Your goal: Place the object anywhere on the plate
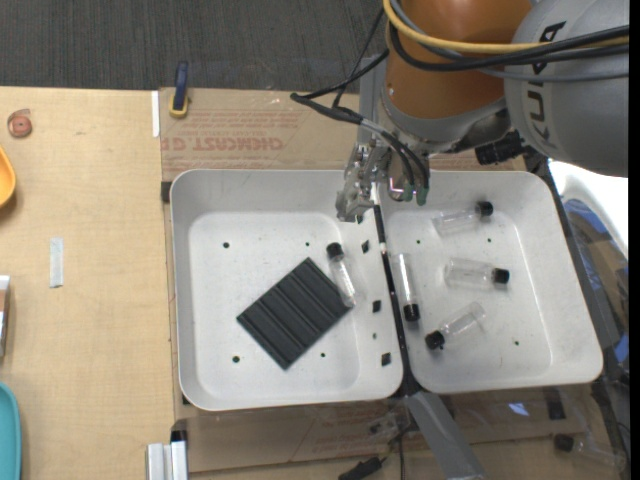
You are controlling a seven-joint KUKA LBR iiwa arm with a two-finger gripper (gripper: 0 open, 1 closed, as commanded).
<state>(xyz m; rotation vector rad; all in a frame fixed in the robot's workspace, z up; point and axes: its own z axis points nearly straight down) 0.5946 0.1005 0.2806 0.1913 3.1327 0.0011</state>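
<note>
Where the dark ribbed plate [295, 312] lies tilted like a diamond on the floor of the left bin [200, 368], a clear vial with a black cap [340, 270] rests against the plate's upper right edge, its cap end pointing away from the plate and its clear body overlapping that edge. To the right of the plate, past the seam where the two bins meet, the right bin [560, 358] holds four more capped vials: one [406, 288] lies lengthwise just beside the seam, closest to the plate, another [452, 326] sits a little further right and lower, a third [476, 274] lies beyond that one, and the fourth [462, 218] rests farthest from the plate, toward the bin's back wall. Above and to the right of the plate, the gripper [358, 200] hangs over the back part of the seam, apart from the vial at the plate's edge; I cannot tell how it is set, as cables and shadow hide it. Behind the plate, a cardboard sheet [240, 133] with red print lies under both bins.
</note>
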